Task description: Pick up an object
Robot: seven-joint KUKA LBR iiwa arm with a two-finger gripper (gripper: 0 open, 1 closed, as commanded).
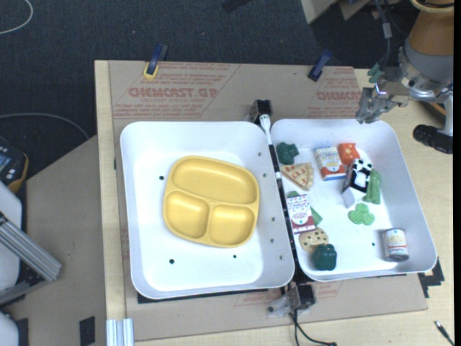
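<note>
Claw (pixel 372 112) above right bin (pixel 410 193) far rim; yellow tray (pixel 211 200) in left bin (pixel 144 215).

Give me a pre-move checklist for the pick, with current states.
1. Gripper above the right bin's far rim, not over any item: not ok.
2. Nothing between the fingers: ok.
3. Finger opening: cannot tell.
4. Targets available: small can stands apart near the front corner: ok.
5. Other items crowd together, e.g. green pepper against cookie: not ok.
6. Yellow tray in left bin, out of path: ok.
</note>
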